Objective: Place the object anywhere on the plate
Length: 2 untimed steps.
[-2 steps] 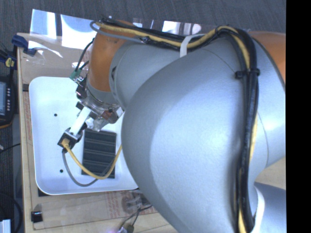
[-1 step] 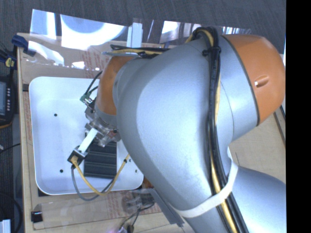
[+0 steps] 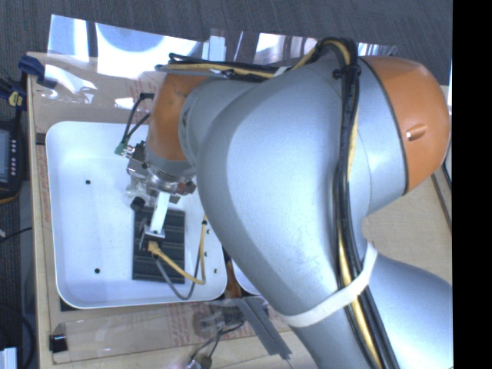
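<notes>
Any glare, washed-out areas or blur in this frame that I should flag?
Camera view: hard glare on the shiny sheet behind the left bin; the bin's white floor is bright, with little shading; the arm looms large near the lens, slightly soft, with a broad highlight along its grey shell.

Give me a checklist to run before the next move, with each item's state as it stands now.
1. Position of the gripper: ok, it hangs over the right half of the left bin.
2. Hold on the object: cannot tell.
3. Where the object lies: cannot tell; the arm covers much of the scene.
4. Where the plate stands: cannot tell; the arm hides nearly all of the right bin.
5. Camera's sight of the drop spot: not ok, for the same reason.
</notes>
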Each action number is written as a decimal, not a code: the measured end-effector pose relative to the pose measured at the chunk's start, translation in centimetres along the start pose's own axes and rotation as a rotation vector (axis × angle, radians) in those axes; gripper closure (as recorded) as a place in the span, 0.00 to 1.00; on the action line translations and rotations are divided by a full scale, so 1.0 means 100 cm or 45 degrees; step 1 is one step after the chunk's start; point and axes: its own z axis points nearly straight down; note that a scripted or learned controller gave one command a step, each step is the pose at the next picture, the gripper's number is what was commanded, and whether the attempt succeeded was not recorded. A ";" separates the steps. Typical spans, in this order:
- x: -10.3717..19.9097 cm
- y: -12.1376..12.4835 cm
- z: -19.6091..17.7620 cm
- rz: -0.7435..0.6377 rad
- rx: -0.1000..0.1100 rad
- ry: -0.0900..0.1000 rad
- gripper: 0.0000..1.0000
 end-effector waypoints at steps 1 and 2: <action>0.063 0.039 0.001 0.698 0.002 0.000 1.00; 0.006 0.015 0.001 -0.212 0.007 -0.003 1.00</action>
